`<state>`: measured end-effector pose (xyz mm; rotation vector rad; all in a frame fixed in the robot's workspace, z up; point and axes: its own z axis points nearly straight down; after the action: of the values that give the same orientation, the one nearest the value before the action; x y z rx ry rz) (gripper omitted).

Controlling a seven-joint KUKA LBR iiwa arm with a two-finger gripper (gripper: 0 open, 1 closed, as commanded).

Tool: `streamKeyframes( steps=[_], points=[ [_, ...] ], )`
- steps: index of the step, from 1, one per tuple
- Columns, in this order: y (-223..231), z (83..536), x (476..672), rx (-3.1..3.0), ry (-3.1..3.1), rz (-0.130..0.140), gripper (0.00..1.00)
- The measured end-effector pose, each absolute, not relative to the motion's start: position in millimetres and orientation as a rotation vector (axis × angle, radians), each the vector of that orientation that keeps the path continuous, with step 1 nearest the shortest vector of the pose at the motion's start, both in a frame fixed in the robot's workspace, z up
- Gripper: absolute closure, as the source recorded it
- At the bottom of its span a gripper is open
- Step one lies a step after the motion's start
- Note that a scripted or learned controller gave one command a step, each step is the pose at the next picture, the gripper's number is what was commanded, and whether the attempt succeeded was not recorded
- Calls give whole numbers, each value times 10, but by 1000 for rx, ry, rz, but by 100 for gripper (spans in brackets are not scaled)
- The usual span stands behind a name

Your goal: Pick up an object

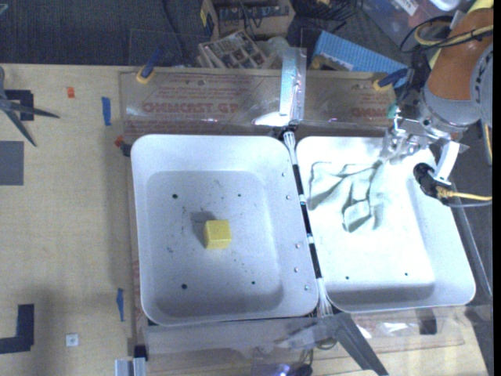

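Nearest my camera, the near rim of the left bin (pixel 227 313) runs along the bench's front edge. From my remote seat I see the gripper (pixel 403 143) over the far right corner of the right bin (pixel 407 288); how far it is open I cannot tell. A pale grey cloth (pixel 348 190) lies crumpled in that bin, one end reaching up to the gripper. Well apart, a yellow block (pixel 218 234) sits near the middle of the left bin.
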<state>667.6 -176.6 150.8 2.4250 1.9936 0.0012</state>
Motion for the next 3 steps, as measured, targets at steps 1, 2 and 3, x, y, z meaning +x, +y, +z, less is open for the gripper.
streamKeyframes(
  steps=[1, 2, 3],
  points=[
    [-1586, 1295, 6667, 2356, 2080, -1, 100],
    [-1882, 1282, 6673, 2611, 1745, 0, 100],
    [-2128, 1493, 6678, 2746, 1524, 0, 100]
  ],
)
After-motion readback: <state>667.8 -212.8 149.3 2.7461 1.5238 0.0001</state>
